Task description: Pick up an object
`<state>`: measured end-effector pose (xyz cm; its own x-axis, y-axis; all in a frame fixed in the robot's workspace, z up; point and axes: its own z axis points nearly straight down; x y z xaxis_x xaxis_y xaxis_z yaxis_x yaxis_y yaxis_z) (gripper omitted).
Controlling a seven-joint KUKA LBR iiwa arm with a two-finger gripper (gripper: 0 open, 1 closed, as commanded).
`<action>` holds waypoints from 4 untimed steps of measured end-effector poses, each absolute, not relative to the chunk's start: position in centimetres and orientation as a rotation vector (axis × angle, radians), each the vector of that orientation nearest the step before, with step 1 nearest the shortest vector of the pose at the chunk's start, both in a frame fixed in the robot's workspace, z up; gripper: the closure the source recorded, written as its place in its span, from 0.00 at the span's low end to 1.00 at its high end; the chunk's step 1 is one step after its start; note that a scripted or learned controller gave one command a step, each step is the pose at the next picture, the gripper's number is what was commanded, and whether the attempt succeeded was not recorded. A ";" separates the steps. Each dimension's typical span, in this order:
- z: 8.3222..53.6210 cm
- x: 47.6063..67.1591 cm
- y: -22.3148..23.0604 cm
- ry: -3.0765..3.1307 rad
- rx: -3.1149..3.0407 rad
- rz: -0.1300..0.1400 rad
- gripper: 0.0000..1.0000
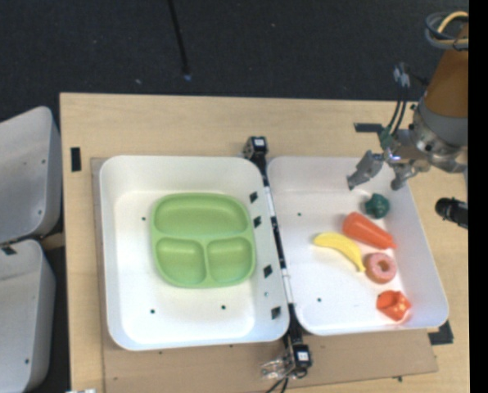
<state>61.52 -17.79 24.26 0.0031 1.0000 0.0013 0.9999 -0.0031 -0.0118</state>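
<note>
In the right bin (pixel 322 203) lie a small dark green object (pixel 377 205), an orange carrot (pixel 367 230), a yellow banana (pixel 341 248), a pink donut (pixel 381 267) and a red pepper (pixel 393 304). My gripper (pixel 381 176) hangs over the bin's far right part, just above the dark green object. It is open, its two fingers spread apart, and nothing is between them.
The left bin (pixel 121 301) holds a light green divided plate (pixel 203 238). A black-clipped divider (pixel 270 228) runs between the two bins. The arm's grey and orange wrist (pixel 445 97) rises at the right edge. White chairs (pixel 15 187) stand left of the bench.
</note>
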 end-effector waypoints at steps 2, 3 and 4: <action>19.1 61.2 -17.3 -2.220 -2.220 0.005 0.00; 12.8 61.1 -17.3 -2.218 -2.221 0.007 0.00; 10.0 61.1 -17.5 -2.217 -2.227 0.004 0.00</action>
